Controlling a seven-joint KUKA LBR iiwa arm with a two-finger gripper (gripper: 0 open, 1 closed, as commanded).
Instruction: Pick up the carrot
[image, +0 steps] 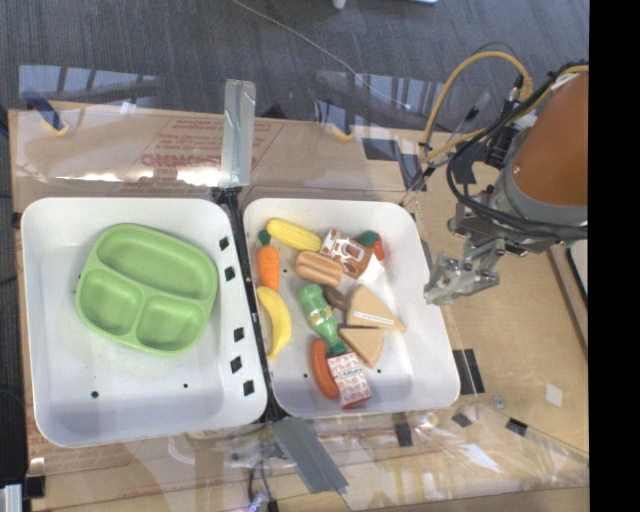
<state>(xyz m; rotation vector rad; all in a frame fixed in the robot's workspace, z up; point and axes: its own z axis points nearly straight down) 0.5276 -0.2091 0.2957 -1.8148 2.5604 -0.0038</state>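
Your gripper (458, 280) is hanging just outside the right bin's (432, 345) right wall, gripping nothing; its fingers seem slightly parted, though the view is blurry there. The carrot (268, 268) is lying against the bin's left wall, between corn (293, 235) and banana (275, 320).

I see the carrot (268, 267) hemmed against the right bin's left wall (250, 290), corn (293, 235) above, banana (275, 320) below, hot dog (319, 268) just right; from above it lies open.
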